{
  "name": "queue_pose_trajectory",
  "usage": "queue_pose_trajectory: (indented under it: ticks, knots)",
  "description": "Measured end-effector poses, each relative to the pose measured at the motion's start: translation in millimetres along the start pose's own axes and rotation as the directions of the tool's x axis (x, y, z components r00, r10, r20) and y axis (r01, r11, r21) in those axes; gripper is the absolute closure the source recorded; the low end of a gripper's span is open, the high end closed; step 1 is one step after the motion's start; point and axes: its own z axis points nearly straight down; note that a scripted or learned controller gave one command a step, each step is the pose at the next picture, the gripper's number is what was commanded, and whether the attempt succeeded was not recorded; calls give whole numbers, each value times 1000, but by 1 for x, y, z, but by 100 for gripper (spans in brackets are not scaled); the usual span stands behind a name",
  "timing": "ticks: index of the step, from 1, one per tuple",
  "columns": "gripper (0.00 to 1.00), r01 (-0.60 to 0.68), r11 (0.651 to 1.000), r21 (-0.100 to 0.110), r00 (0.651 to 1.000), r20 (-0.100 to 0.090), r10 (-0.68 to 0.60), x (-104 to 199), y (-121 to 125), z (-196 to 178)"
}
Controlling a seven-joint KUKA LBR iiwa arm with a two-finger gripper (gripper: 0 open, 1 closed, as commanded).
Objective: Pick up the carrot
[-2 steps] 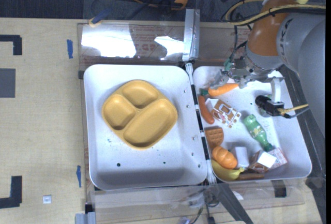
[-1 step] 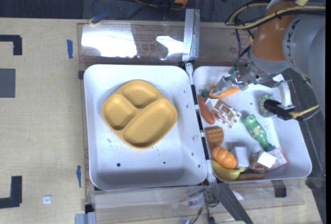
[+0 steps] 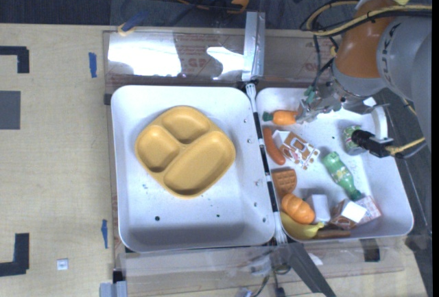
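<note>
- A pale wooden tabletop (image 3: 55, 151) is seen bearing two white bins.
- The carrot (image 3: 282, 117) is found at the right bin's (image 3: 391, 186) upper left.
- The end effector (image 3: 310, 109) is positioned just beside the carrot; whether it is apart or together cannot be told.

No legible text or labels

Light: bright, even, from above | Glare: white patches on the clear panel (image 3: 180, 55) behind the left bin (image 3: 134, 217) | Shadows: soft, faint under the yellow plate (image 3: 185, 149) | Focus: slightly soft overall, small items in the right bin (image 3: 401, 203) grainy
</note>
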Motion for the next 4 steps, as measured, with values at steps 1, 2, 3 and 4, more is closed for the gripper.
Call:
queue_pose_trajectory:
  ticks: [1, 2, 3, 4]
  knots:
    - [0, 0, 1000, 0, 1000, 0, 0, 0, 0, 0]
    - [0, 24, 999, 39, 1000, -15, -23, 3, 13, 29]
    - [0, 220, 975, 24, 975, -15, -220, 24, 24, -73]
    - [0, 275, 961, 26, 961, -19, -275, -1, -3, 19]
